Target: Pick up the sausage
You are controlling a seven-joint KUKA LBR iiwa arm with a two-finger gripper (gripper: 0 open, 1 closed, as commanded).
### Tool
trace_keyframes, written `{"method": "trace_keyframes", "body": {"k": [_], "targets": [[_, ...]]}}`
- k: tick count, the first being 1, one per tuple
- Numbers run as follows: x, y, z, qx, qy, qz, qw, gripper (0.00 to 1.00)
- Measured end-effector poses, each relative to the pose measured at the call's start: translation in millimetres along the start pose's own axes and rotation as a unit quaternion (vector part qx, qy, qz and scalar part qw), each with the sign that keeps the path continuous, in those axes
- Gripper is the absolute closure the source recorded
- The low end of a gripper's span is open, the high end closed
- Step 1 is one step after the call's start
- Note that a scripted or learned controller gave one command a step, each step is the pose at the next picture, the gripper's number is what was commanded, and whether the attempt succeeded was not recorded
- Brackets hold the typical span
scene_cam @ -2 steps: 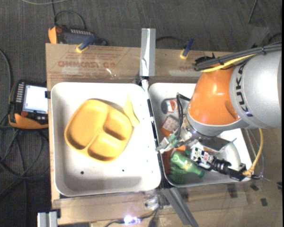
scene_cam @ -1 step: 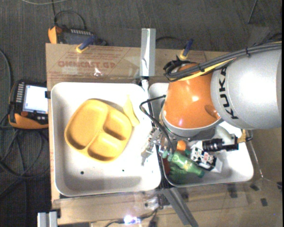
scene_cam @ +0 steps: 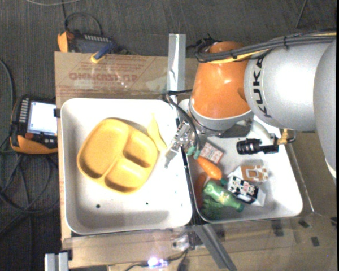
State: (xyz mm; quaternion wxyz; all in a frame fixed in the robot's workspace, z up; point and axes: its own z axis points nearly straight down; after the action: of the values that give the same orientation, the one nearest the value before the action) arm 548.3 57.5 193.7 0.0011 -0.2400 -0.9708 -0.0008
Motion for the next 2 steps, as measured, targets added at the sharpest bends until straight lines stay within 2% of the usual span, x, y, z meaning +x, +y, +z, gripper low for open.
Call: {"method": "trace_keyframes", "body": {"k": [1, 2], "targets": [[22, 14, 10, 0.000, 0.000, -0.221, 0.9753, 1.00], [32, -58, 11, 0.001, -0.001, 0.054, 0.9985, 1.00]]}}
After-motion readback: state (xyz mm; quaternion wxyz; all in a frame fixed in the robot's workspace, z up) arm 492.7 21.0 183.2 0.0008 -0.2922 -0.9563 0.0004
